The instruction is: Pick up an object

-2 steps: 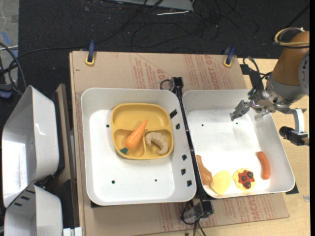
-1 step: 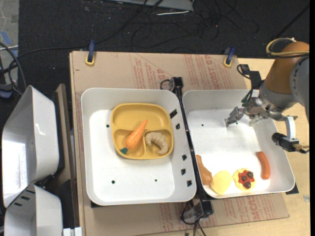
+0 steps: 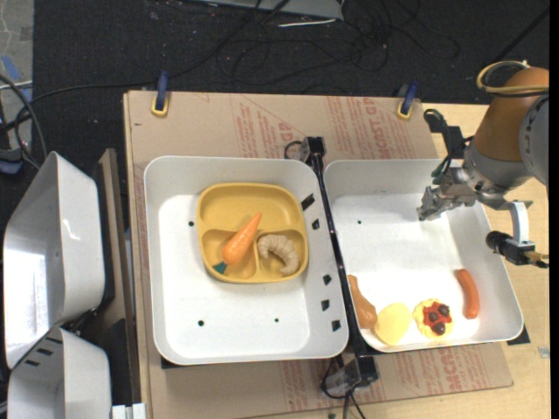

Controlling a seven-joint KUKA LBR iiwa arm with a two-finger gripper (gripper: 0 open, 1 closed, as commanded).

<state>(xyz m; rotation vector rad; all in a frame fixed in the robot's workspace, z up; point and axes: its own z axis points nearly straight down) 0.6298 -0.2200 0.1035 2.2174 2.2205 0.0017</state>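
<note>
My gripper point(image 3: 431, 206) hangs over the back right part of the right bin point(image 3: 410, 234), above bare white floor, with nothing seen between its fingers. Along that bin's front lie a brown drumstick-shaped piece point(image 3: 361, 300), a pale yellow round piece point(image 3: 394, 322), a small pizza-like disc with red toppings point(image 3: 434, 317) and an orange-red sausage point(image 3: 469, 292). In the left bin point(image 3: 175, 321) a yellow divided plate point(image 3: 218, 208) holds a carrot point(image 3: 242, 238) and a pale shrimp point(image 3: 281, 252).
The arm's orange band point(image 3: 511, 116) and grey wrist enter from the right edge. Black clips line the divider point(image 3: 320, 225) between the bins. White containers point(image 3: 48, 251) stand left of the bench. Cables run over the dark floor behind.
</note>
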